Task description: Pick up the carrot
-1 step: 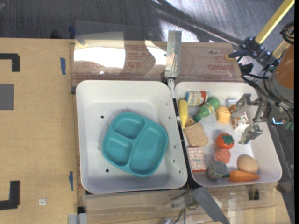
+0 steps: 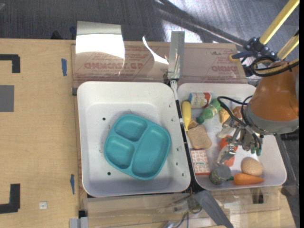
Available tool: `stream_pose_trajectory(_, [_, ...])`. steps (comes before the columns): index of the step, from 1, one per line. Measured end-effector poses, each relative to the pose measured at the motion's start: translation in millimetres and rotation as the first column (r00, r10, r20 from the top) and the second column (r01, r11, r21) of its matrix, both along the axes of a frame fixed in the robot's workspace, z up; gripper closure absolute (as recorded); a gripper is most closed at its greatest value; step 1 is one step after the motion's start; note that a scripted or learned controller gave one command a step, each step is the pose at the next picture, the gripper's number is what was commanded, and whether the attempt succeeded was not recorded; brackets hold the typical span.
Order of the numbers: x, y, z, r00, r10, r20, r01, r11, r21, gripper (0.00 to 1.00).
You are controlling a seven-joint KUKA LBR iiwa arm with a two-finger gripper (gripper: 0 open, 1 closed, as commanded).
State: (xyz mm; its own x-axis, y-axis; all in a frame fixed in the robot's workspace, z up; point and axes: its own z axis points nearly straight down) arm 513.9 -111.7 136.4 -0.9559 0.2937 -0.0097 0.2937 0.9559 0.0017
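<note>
Camera view, carrot (image 2: 248,178) at right bin's (image 2: 278,175) front edge, tool (image 2: 231,148) nearby.

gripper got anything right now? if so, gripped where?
Cannot be told. The gripper sits low over the right bin amid clutter. The carrot lies apart from it, near the front wall.

Dark grey carpet floor (image 2: 95,4) up top from 10 to 2 o'clock, streaked with bright light patches toward 1. Light wood counter (image 2: 33,127) spread across 9 o'clock, marked with black corner brackets (image 2: 12,63), a grey square (image 2: 5,99) and bits of blue tape (image 2: 63,66). Clear plastic sheeting (image 2: 109,63) with red lettering at 12, pretty glary. Yellow poles (image 2: 282,15) angled in at 2 o'clock.
</note>
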Motion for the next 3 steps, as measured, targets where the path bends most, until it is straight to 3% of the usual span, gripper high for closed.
stream_pose_trajectory(1, [-28,-28,-46,0.986,-0.164,0.013,0.164,0.986,-0.001,0.0])
stream_pose_trajectory(2, [-24,0,-43,0.963,-0.268,0.028,0.269,0.963,-0.014,0.0])
stream_pose_trajectory(3, [90,-42,6,0.938,-0.346,0.002,0.346,0.938,0.002,0.0])
